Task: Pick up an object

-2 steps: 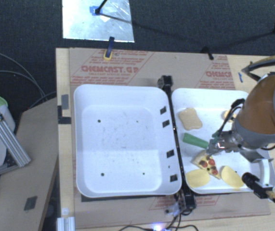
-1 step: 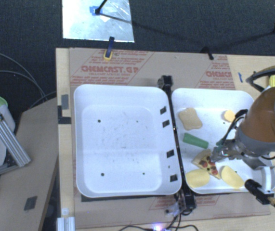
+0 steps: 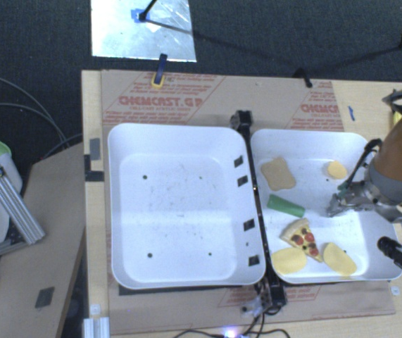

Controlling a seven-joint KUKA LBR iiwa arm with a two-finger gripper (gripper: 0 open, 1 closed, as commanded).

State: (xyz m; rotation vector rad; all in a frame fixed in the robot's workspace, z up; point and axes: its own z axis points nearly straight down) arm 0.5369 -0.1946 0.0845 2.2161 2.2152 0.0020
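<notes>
Front of right bin (image 3: 306, 277): a pizza slice toy (image 3: 301, 236) is seen between two yellow pieces (image 3: 289, 260) and (image 3: 339, 258).
Middle of right bin: a green stick (image 3: 286, 205) is laid near the divider.
Gripper (image 3: 339, 206): lowered over the bin floor, right of the green stick; nothing is seen held, and its opening cannot be told.
Back of right bin: a tan biscuit shape (image 3: 278, 174) and a small yellow piece (image 3: 336, 169) are found.
Left bin (image 3: 179, 206): beside the right bin.

Arm (image 3: 401, 164) cut off by right frame edge; body beyond the orange band not visible. Gripper (image 3: 338, 206) small and blurred at right-centre; finger state indeterminable. Right bin (image 3: 313, 143): far right wall partly hidden behind arm. Pizza slice (image 3: 301, 236) toppings too small to resolve.
</notes>
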